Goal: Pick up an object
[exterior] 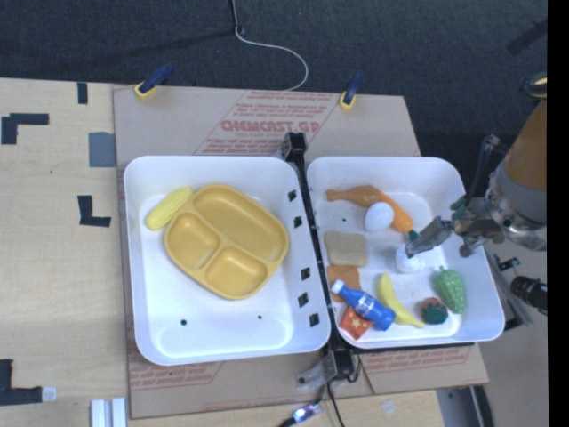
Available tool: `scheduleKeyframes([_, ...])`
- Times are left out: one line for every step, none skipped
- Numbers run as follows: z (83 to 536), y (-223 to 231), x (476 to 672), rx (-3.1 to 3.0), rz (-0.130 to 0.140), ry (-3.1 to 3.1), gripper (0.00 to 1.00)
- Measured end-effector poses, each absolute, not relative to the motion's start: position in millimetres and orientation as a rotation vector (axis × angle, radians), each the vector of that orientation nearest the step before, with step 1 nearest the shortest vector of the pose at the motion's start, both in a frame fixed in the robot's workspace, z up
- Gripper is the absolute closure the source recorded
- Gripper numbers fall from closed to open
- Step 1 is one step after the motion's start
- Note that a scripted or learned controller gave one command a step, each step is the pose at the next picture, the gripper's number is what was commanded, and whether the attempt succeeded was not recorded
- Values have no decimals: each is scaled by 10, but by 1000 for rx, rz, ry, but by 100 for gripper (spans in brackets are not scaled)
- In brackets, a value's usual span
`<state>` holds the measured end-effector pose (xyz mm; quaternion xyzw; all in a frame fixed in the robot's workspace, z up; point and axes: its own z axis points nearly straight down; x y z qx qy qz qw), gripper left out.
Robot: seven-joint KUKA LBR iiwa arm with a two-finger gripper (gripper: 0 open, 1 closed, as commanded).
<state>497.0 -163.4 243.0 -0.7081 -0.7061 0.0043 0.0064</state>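
The right bin [444, 174] holds several toy foods: an orange drumstick [360, 196], a white egg [380, 216], a bread slice [346, 249], a blue bottle [366, 306], a banana [396, 300], a green fruit [451, 289] and a small red strawberry [433, 310]. My gripper [447, 240] hangs over the bin's right side, open, with nothing between its fingers. Its left finger [428, 237] points down toward a small white object [406, 261] just right of the bread. The egg lies up and left of that fingertip.
The left bin [151, 318] holds a yellow divided tray [224, 238] and a corn cob [168, 207] at its upper left. A black divider with clips [307, 238] runs between the bins. The arm's body stands at the right edge, beside the right bin.
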Motion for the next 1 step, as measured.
scheduleKeyframes([2496,-1631,4995,-2219,2,-2221,0])
